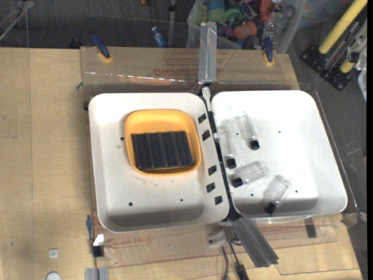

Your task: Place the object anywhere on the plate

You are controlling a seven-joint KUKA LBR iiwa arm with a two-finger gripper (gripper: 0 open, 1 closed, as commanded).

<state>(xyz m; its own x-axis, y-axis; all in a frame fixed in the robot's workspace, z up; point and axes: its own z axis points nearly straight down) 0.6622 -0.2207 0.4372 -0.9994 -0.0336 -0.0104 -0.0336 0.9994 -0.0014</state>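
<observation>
Orange, with a dark ribbed rectangular object (pixel 162 149) lying flat on it, the plate (pixel 133 127) sits in the left bin (pixel 108 185), slightly toward the back of that bin and close to the divider (pixel 217 168) shared with the right bin (pixel 303 127); the ribbed object covers most of the plate's floor, leaving an orange margin widest at the back and left; the plate rests flat on the white bin floor, apart from the bin's outer walls.

Across the divider from the plate, the right bin holds several clear plastic vials with black caps: one vial (pixel 247 130) toward the back; one (pixel 249 173) lying level with the plate's front edge; another (pixel 276 190) further front and right of that; a fourth (pixel 226 150) lies tight along the divider, just beside the plate's right side.

Both bins rest on a pale wooden worktop (pixel 41 156); behind the plate, past the bins' back rim, stands a clear tub of coloured toys (pixel 245 7).

The gripper's state cannot be told from this view.
</observation>
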